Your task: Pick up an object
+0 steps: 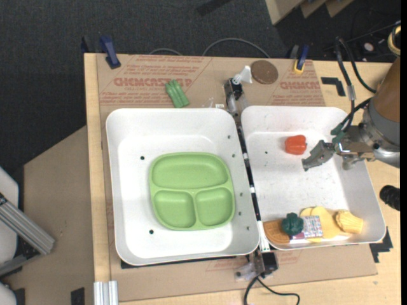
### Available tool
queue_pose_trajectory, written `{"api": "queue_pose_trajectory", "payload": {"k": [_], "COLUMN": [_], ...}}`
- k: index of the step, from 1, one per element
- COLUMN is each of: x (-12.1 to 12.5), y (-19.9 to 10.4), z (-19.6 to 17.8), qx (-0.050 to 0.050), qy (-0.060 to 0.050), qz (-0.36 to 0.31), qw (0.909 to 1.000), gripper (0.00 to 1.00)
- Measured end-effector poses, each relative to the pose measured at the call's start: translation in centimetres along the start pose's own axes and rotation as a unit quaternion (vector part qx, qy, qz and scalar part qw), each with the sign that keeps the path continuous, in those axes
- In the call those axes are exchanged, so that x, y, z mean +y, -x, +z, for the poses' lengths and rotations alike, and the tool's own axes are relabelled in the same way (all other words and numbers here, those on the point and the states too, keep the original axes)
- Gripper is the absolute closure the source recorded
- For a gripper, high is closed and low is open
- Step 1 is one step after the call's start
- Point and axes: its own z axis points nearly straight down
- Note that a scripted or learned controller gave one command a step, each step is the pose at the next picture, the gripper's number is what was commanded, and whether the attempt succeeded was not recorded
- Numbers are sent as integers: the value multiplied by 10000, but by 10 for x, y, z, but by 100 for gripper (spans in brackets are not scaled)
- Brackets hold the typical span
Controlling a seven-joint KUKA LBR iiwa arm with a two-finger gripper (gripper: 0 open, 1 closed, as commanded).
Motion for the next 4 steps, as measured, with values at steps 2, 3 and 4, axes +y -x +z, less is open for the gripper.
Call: {"api": "queue_pose_trajectory", "payload": {"k": [2, 3, 4], "x": [135, 136, 156], "y": [36, 36, -41], "z": [197, 180, 84], "qx": [1, -8, 7], "qy": [-22, 21, 60], "qz": [-9, 2, -45], "qw": [10000, 10000, 10000], "gripper": [0, 100, 100]}}
